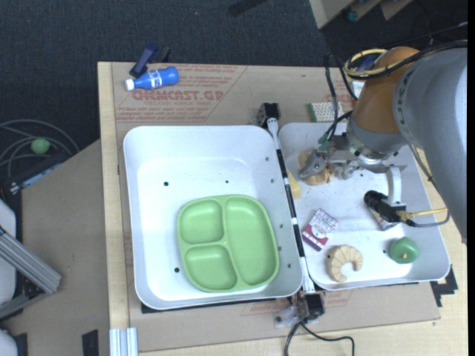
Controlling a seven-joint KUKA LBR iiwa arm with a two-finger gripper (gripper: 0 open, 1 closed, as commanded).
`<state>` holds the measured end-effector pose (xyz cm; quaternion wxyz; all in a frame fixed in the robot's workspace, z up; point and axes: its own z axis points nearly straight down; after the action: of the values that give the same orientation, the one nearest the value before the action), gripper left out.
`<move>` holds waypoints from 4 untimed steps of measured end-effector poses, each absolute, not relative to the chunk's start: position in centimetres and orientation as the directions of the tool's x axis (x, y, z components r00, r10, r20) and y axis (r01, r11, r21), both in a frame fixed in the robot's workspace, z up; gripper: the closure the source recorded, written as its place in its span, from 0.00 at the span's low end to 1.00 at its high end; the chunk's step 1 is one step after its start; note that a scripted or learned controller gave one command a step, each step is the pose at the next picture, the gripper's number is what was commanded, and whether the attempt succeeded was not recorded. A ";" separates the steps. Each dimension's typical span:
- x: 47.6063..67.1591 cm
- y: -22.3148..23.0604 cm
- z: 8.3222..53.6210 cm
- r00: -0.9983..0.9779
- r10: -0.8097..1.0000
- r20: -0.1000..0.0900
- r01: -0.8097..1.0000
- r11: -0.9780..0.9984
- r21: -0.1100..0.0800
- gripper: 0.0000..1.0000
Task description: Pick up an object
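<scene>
the grey arm's two-finger gripper (325, 162) sits low in the far left part of the right-hand shallow white bin (356, 199). it is right over a small lumpy tan object (315, 170), perhaps a toy pastry, that lies close to the wall shared with the left-hand white bin (148, 191). we judge this piece to be the one chosen for the pick, since the tool is at or just above it while the others lie well apart, nearer us: a small red and white packet (319, 228), a pale curled croissant-shaped toy (345, 261) and a round green toy fruit (402, 251). we cannot tell whether the gripper is clenched on the tan piece or released, as the wrist hides the contact. the tan object looks knobbly and irregular and rests on the bin floor, so a grip could slip. a green divided plastic plate (226, 242) lies in the left bin, out of the way.
</scene>
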<state>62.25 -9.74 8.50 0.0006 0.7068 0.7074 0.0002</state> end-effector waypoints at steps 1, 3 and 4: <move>66.5 -9.4 8.4 0.000 1.000 0.001 1.000 0.000 -0.006 0.00; 66.5 -9.5 8.4 0.000 1.000 0.000 1.000 0.000 -0.006 0.00; 66.5 -9.2 8.4 0.001 1.000 0.000 1.000 -0.001 -0.006 0.00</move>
<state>66.55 -9.24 8.42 -0.0019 0.7073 0.7069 -0.0021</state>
